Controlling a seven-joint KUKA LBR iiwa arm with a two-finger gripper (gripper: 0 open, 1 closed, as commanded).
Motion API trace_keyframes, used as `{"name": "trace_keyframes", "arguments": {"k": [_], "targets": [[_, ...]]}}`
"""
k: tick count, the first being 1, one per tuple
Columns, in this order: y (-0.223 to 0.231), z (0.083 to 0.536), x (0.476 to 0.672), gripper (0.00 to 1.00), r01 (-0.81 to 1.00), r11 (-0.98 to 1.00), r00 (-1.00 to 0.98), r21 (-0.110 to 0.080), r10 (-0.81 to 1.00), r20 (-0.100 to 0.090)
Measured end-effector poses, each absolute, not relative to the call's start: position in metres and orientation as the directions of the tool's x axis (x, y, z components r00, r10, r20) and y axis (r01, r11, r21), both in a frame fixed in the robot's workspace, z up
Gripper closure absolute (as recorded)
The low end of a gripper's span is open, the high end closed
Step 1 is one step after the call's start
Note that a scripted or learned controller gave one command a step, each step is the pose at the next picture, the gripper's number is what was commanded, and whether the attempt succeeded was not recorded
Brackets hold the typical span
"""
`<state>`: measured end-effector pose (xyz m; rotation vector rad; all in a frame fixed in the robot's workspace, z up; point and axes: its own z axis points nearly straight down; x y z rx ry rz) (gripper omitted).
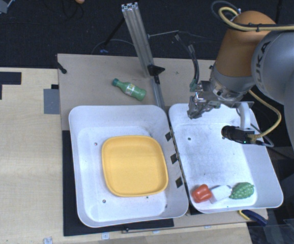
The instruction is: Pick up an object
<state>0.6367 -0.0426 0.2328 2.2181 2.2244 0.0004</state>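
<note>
Hovering over the far end of the right bin [269,177], the gripper [197,109] is seen with nothing between its fingers; whether they are spread or closed cannot be told, since they read as one dark cluster at this angle. Three small candidate objects are grouped at the near end of the right bin, well apart from the gripper: a red pepper-like piece [201,192], a small white object [221,192] touching or just beside it, and a green bumpy object [241,190] on the right. The green one is oval, textured, with its long axis running roughly left-right, slightly raised toward the right. The red one is stubby, no clear long axis. The white one's shape is hard to make out against the white bin floor. A yellow plate [135,165], square with rounded corners, is lying flat in the left bin [81,136]. A green bottle [129,89] is lying on its side on the bench [86,75] beyond the left bin, cap end pointing up-left, axis diagonal. An aluminium profile [139,37] is leaning behind the bins. The arm's upper part is cut off at the right edge.
</note>
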Motion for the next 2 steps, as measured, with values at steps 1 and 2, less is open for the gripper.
{"name": "trace_keyframes", "arguments": {"k": [1,2], "targets": [[0.014,0.226,0.642,1.00,1.000,0.003,-0.003,-0.001,1.000,0.000],[0.076,0.231,0.635,1.00,1.000,0.004,-0.004,0.000,1.000,0.001]]}}
